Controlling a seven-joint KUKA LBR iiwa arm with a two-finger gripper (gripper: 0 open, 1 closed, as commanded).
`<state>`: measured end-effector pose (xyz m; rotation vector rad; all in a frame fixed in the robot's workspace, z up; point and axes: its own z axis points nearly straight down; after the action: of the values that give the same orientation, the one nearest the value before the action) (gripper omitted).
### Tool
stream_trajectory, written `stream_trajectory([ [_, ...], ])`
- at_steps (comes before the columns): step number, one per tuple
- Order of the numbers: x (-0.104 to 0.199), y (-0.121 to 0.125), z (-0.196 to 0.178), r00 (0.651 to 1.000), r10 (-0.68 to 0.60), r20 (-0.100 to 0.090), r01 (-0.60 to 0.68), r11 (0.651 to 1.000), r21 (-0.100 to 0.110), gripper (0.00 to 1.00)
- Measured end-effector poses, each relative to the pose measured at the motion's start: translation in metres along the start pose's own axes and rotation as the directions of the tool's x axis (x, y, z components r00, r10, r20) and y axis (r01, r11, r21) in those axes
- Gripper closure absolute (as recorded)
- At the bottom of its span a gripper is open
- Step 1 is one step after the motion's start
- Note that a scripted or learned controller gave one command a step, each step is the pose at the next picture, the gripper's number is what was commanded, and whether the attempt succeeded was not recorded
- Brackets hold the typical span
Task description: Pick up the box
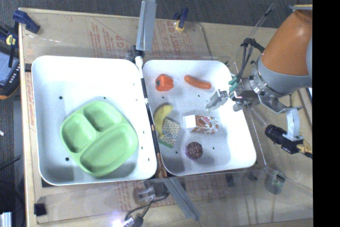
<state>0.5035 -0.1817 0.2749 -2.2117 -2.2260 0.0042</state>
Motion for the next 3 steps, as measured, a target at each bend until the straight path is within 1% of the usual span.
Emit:
stream_trajectory([
  [1, 0.056, 0.004, 0.091, 0.999, -0.041, 0.001, 0.041, 0.999, 0.001, 0.00],
  [2, 0.075, 0.017, 0.178, 0.995, -0.095, 0.018, 0.096, 0.995, -0.017, 0.00],
  [3, 0.076, 0.017, 0.168, 0.994, -0.104, 0.017, 0.104, 0.994, -0.017, 1.00],
])
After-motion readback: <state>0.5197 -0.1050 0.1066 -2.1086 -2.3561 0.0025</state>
